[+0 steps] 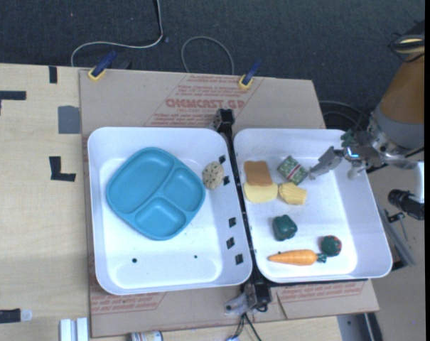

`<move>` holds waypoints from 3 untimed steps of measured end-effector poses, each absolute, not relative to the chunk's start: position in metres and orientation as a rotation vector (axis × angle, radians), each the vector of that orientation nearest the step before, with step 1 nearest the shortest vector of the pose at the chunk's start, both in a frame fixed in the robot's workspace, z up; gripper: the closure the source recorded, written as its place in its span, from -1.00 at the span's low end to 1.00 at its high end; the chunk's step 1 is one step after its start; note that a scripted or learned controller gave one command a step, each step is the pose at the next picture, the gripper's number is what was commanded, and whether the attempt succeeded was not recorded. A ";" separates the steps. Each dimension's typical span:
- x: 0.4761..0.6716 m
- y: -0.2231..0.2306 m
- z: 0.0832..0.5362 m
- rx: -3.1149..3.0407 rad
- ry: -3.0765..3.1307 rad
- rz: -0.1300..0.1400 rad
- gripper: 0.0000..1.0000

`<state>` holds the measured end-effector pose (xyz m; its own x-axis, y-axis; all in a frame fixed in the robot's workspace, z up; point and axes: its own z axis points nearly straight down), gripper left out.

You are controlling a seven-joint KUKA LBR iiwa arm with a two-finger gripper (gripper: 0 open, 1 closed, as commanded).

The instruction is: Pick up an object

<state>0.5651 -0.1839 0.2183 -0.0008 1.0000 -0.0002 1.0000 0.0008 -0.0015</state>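
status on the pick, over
Gripper over right bin, beside green packet. Nothing seen held. Carrot, green pepper lie apart.

Both white bins point(104, 190) look like smooth, slightly glossy plastic, and the blue divided plate point(156, 192) has the same moulded plastic sheen. The board point(193, 101) beneath them is matt brown cardboard with red print. The carrot point(295, 258) and green pepper point(284, 226) look like smooth toy plastic.

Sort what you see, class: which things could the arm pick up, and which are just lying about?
Could be picked:
carrot
green pepper
bread slice
cookie
green packet

Lying about:
blue plate
cable
yellow clamp
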 end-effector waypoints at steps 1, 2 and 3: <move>0.551 -0.132 0.148 -2.211 -2.220 0.005 -1.00; 0.496 -0.110 0.095 -2.213 -2.214 0.009 -1.00; 0.501 -0.096 0.086 -2.226 -2.223 0.003 -1.00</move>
<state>0.5007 -0.0965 0.0859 0.0015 1.0000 -0.0047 1.0000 -0.0015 0.0019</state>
